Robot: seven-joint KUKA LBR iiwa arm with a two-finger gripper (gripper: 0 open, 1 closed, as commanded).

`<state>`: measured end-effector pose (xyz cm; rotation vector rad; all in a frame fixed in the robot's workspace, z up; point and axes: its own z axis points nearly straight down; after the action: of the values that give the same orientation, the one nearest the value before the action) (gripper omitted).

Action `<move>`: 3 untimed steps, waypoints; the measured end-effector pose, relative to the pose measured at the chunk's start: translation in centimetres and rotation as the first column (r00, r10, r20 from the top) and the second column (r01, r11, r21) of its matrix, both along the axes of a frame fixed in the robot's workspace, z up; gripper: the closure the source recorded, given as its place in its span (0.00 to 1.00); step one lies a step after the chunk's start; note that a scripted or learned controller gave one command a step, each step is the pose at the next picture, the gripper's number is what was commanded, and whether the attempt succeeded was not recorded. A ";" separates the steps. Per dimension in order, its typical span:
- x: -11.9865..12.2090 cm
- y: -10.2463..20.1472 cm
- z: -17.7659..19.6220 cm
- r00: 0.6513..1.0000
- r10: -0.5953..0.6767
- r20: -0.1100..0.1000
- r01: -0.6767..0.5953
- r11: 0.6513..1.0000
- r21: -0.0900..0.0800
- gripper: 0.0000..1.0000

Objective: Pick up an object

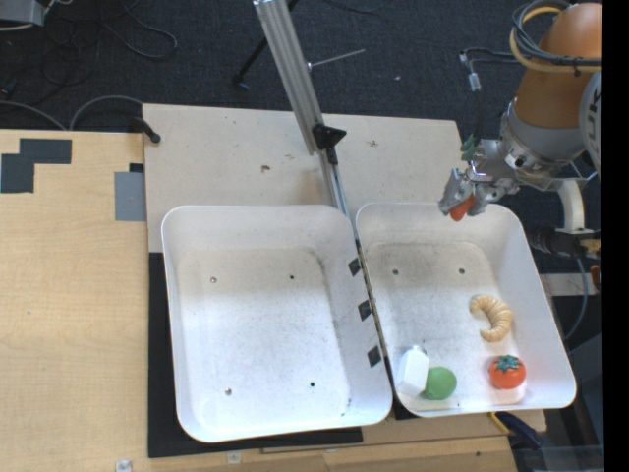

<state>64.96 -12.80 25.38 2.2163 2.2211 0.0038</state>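
arm: grey kuka arm with an orange band (570, 42) above the wrist, reaching in from the right of the view
gripper: gripper (460, 205) sits above the far rim of the right bin, near that bin's far right corner, pointing down and to the left
gripper state: closed on a small red object (458, 212) that shows at the fingertips; what the object is cannot be told at this size
right bin: shallow white bin (521, 244), floor scuffed grey toward the middle, all loose contents gathered along the near side
croissant: pale tan pastry-shaped toy (492, 317) on the right side of the right bin, curved, lying flat, apart from the other items
tomato: red toy with a green top (507, 371) in the near right corner of the right bin, just below the croissant
green ball: round green object (439, 383) against the near wall of the right bin, well left of the tomato
white block: small white piece (414, 368) touching the green ball on its left, close to the divider between the bins
left bin: shallow white bin (197, 264), floor speckled with grey marks
bench: light board (236, 155) under both bins, with a slanted metal rail (295, 77) running from the far side down to where the bins meet
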 end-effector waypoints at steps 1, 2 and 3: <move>-1.0 4.6 -1.3 1.000 0.001 -0.009 -0.001 1.000 0.003 1.00; -2.1 9.9 -0.9 1.000 0.002 -0.008 -0.002 1.000 0.003 1.00; -4.4 15.5 -0.8 1.000 0.002 -0.010 -0.002 1.000 0.004 1.00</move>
<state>60.60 2.65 24.61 2.2207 2.2302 -0.0031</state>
